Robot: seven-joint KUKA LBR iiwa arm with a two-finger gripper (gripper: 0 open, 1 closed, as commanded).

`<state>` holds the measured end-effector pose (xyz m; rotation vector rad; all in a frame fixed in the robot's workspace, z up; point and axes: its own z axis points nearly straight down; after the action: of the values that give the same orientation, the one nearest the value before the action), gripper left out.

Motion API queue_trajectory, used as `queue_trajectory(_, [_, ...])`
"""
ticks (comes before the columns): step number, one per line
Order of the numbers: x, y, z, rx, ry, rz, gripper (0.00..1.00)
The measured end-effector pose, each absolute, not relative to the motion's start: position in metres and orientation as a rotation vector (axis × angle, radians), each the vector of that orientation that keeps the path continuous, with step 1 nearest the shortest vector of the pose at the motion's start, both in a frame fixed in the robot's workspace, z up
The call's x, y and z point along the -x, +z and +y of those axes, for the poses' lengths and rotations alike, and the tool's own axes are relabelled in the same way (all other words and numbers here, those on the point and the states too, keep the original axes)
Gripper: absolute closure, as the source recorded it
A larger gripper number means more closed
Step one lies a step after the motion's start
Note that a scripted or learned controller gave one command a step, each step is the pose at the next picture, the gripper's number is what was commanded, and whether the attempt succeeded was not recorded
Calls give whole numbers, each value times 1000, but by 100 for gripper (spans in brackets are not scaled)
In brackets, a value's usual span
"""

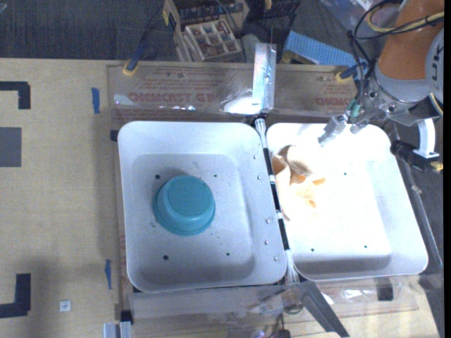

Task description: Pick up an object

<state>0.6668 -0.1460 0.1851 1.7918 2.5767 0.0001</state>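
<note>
A blue bowl [184, 204] sat upside down in the left bin [141, 146]. It was round and smooth, like plastic. It lay well apart from the end effector [331, 134], which was over the far edge of the right bin [380, 252]. I could not tell how the end effector was set, because the light there was too bright. Nothing could be seen in it.

Some small orange and brown bits [296, 174] lay in the right bin, near its left wall. They were close to the end effector, below and to the left of it. Their shapes were washed out by the glare.

Both bins were white, shallow and had round corners. They sat side by side on a pale wooden worktop [56, 224]. A clear plastic sheet [183, 94] lay behind the bins. It had red letters on it, but they could not be read.
</note>
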Motion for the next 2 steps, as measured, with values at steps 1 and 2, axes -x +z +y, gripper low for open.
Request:
queue_trajectory(1, [-628, 97, -133, -1712, 5, 2626, 0])
queue_trajectory(2, [-590, 93, -122, -1650, 12, 2653, 0])
